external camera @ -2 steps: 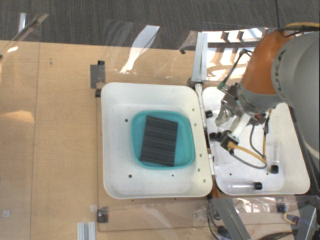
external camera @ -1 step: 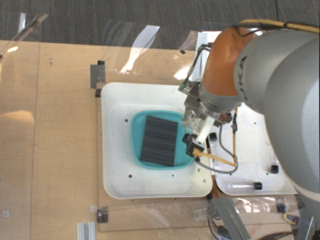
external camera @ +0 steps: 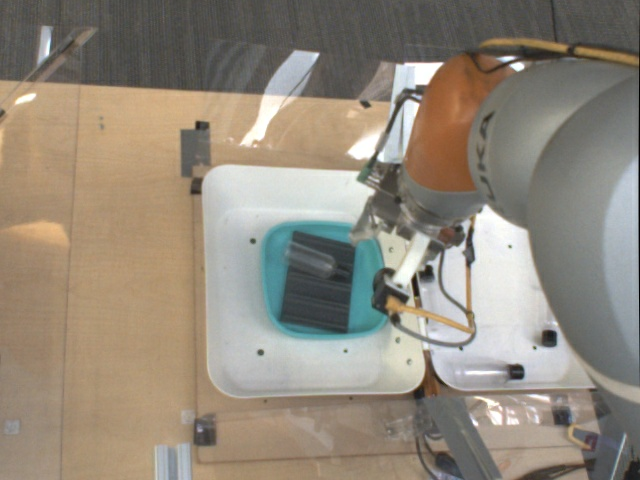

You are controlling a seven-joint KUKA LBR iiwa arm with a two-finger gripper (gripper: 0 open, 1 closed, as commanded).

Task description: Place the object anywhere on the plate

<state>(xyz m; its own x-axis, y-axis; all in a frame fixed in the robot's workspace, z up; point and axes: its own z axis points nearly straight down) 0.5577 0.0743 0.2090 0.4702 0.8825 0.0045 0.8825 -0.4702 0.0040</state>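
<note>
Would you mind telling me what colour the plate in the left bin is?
Teal, in the camera view: the rounded square plate holding a dark grey ribbed block.

— What do you log outside the task items?

— I see two white bins: the left bin (external camera: 230, 358) on a light wooden bench (external camera: 100, 298), the right bin (external camera: 510, 268) just beside it. A small black cylinder (external camera: 514, 372) lies near the right bin's front edge.

— Anything else?

— A metal bracket (external camera: 197, 150) at the left bin's far corner; dark grey carpet (external camera: 250, 8) beyond the bench.
</note>
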